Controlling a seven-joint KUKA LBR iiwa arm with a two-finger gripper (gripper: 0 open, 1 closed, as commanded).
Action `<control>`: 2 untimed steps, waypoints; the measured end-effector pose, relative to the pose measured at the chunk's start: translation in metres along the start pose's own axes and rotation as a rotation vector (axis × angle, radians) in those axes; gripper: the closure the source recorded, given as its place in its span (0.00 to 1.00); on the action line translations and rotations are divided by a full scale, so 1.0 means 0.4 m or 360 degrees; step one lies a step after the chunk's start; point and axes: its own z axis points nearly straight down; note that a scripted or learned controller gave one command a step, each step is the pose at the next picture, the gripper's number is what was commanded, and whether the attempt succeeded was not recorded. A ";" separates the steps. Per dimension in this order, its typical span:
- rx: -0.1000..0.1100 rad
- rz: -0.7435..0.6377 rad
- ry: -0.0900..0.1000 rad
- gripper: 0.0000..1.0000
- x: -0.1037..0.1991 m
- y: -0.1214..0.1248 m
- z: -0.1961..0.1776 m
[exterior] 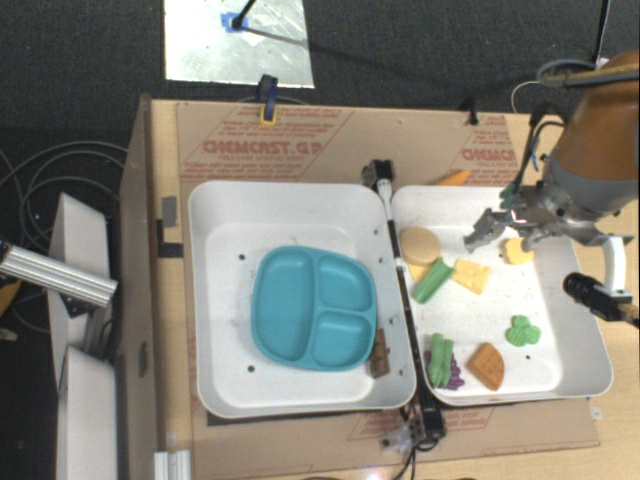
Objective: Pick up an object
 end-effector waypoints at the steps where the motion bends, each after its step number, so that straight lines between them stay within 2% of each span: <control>1: -0.0004 0.0003 -0.0002 0.00 -0.042 0.073 0.231; 2: -0.0003 -0.0001 0.0001 0.00 -0.018 0.093 0.367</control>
